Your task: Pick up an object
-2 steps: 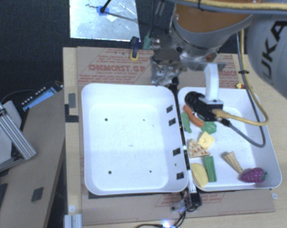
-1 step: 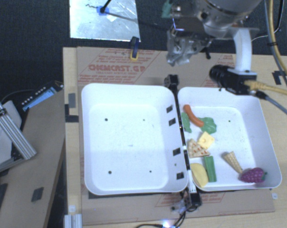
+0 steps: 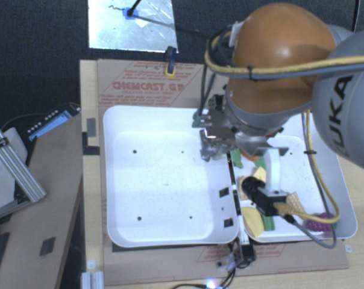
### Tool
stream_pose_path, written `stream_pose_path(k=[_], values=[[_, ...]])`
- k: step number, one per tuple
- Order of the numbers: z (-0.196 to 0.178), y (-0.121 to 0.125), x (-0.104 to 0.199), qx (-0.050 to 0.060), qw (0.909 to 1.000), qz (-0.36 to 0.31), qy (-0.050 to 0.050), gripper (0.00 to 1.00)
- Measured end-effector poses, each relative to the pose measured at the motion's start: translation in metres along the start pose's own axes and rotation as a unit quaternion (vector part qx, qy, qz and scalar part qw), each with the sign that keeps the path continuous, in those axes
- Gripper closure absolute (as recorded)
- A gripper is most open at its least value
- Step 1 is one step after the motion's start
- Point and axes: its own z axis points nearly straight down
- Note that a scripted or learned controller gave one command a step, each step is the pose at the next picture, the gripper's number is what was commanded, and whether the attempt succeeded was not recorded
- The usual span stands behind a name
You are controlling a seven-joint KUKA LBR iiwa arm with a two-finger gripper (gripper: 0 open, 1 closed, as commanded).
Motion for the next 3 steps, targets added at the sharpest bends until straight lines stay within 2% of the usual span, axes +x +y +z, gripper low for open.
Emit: stream_pose_path(k=[1,2,3], values=[[-0.184,0.0,-0.013,-0.019,0.9998,-0.002,0.006,1.0],[-0.069,0.03,0.03,-0.005,1.0,-0.003,0.001,1.0],[0.05,0.004,0.088,-0.002,1.0,-0.005,0.001,1.0]])
